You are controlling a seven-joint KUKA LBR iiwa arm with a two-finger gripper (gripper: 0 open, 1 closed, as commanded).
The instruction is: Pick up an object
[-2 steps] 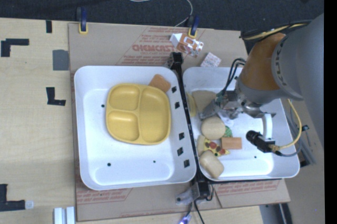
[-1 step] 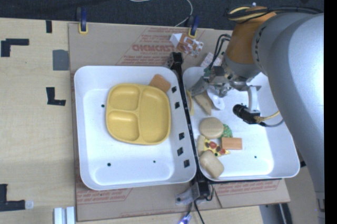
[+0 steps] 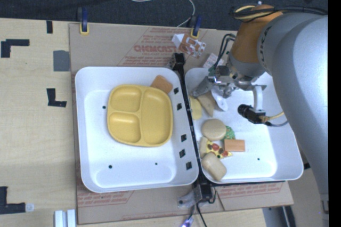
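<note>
Yellow wedge (image 3: 196, 108) lies upright in view beneath the tool (image 3: 206, 88).

Even bright light, slightly soft focus.

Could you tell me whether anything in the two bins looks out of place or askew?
One thing stands out: a small orange-brown piece lies in the left bin beside the yellow divided plate's far rim, apart from the other food items, which crowd along the right bin's left wall. The plate sits slightly rotated.

Divided plate (image 3: 140, 115) in left bin (image 3: 90, 167), food pieces (image 3: 214, 129) in right bin (image 3: 277, 159)
</note>
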